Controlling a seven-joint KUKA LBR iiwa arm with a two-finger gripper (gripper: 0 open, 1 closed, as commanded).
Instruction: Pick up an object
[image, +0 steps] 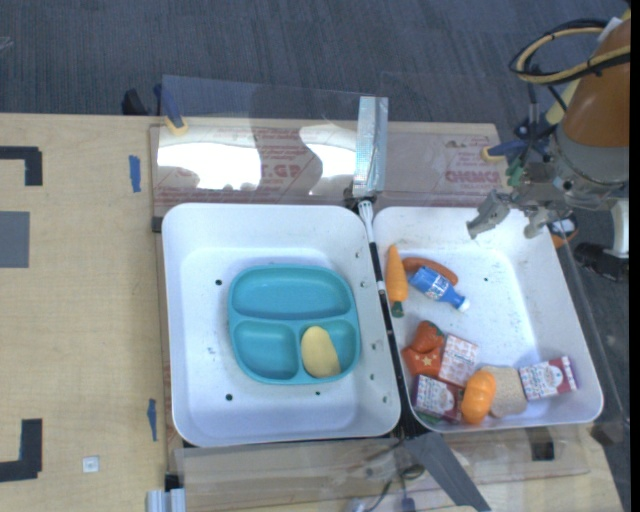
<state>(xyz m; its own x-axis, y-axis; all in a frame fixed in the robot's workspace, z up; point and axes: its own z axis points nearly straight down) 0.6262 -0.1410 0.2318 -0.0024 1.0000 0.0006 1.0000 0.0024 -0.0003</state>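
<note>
You had the gripper (512, 208) spread open, holding nothing, over the right bin (585, 330)'s far edge, while the small bottle (437, 287), probably light, stiff and slippery, lay mid-bin, best pinched across its body.

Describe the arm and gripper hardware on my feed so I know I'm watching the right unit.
The arm has an orange band above a grey wrist, with yellow-and-black cables looping over it. Blue fittings sit at the wrist's left side. The gripper is grey metal with two angular fingers.
</note>
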